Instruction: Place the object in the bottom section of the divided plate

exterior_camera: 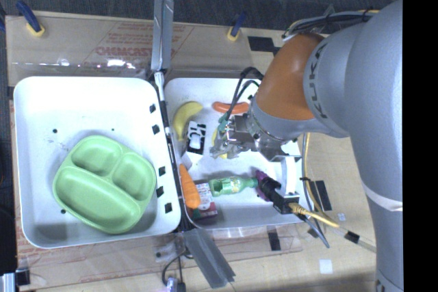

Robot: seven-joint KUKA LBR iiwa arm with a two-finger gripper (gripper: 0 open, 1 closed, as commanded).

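Observation:
A light green divided plate (102,182) lies in the left bin (41,106), with nothing in any of its three sections. My gripper (224,143) hangs low over the middle of the right bin (205,87). It is just right of a yellow banana (183,118) and a black-and-white item (196,137), and above a green bottle (231,185). Nothing shows clearly in its grasp. Part of the bin's right side is hidden behind the wrist.
In the right bin an orange carrot (189,188) lies along the left wall, a dark red box (205,210) sits at the front, and an orange-red item (229,107) lies near the back. A metal divider (161,31) separates the bins.

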